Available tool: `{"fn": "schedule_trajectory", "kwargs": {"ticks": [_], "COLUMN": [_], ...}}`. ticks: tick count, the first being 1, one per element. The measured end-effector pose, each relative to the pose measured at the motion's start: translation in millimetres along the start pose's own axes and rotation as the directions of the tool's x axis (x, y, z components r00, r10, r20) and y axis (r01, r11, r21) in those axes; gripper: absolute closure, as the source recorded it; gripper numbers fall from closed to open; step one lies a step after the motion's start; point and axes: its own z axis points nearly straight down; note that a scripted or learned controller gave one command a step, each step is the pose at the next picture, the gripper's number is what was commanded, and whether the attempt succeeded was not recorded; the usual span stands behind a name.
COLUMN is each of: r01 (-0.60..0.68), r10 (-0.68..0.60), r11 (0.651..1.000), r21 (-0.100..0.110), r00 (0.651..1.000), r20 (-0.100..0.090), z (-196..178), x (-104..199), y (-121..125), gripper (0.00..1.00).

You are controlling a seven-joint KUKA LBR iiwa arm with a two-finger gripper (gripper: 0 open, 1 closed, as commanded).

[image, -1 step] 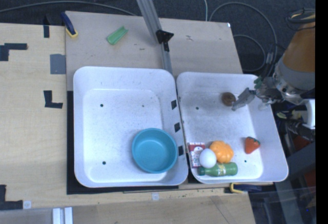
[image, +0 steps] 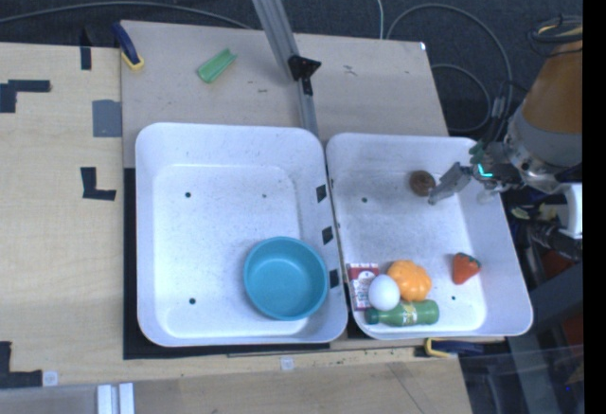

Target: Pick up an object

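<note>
Left bin (image: pixel 170 156) has just a blue bowl (image: pixel 284 278) near its front edge. Right bin (image: pixel 492 308) has a clump at the front: small red carton (image: pixel 361 282), white ball (image: pixel 383 292), orange fruit (image: pixel 410 279), green bottle (image: pixel 407 314), plus a strawberry (image: pixel 464 267) off alone. Up back sits a small brown round thing (image: pixel 421 182), just left of the gripper (image: pixel 447 187). I'd guess that's the target. Can't tell how the gripper's set.

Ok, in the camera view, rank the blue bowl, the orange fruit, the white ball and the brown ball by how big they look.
1. blue bowl
2. orange fruit
3. white ball
4. brown ball
The white ball and brown ball look close in size.
</note>
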Motion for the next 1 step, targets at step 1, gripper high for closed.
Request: {"fn": "schedule_trajectory", "kwargs": {"ticks": [1], "r01": [-0.001], "r10": [0.001], "r11": [1.000], "r21": [0.006], "r00": [1.000], "r20": [0.000], "z": [63.0], "x": [-3.7], "y": [2.2], "gripper": [0.00]}}
